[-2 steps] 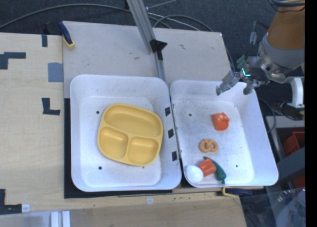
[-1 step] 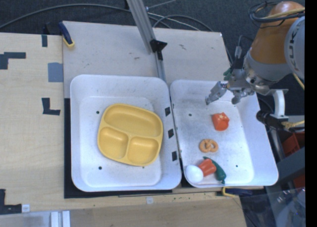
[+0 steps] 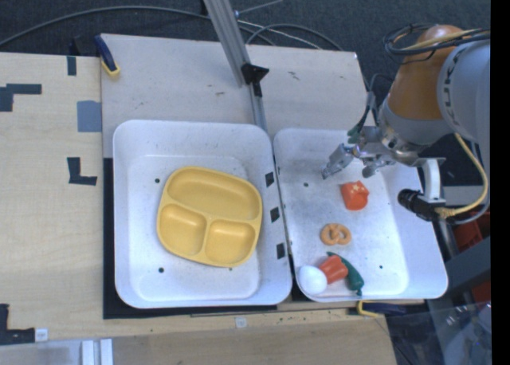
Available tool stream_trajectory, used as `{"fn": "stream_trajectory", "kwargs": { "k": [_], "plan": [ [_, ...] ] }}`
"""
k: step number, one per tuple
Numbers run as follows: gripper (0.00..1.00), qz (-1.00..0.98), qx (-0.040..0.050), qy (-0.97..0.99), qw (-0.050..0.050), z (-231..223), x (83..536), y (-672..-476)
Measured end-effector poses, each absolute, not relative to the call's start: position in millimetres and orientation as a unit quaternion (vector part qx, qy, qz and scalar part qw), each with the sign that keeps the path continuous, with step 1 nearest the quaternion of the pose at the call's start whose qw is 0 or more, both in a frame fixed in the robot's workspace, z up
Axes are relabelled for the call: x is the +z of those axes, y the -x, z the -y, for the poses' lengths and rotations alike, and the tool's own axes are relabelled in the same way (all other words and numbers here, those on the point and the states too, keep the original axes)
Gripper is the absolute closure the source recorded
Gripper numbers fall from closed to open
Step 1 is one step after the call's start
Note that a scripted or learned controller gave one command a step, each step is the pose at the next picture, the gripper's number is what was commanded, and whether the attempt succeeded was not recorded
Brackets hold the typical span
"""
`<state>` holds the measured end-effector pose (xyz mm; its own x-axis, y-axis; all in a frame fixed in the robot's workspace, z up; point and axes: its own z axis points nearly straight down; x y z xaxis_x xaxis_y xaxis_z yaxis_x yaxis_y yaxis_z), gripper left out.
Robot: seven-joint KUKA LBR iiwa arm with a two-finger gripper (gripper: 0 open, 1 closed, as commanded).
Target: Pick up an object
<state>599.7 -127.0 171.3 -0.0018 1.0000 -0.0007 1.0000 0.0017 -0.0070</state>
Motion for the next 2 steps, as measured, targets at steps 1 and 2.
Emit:
{"fn": "stream_trajectory", "kwargs": {
  "k": [1, 2],
  "plan": [
    [0.00, 0.708, 0.0024, 0.706, 0.002, 129, 127, -600.3],
    [1.00, 0.708, 0.0009, 0.706, 0.001, 128, 140, -601.4]
  ]
}}
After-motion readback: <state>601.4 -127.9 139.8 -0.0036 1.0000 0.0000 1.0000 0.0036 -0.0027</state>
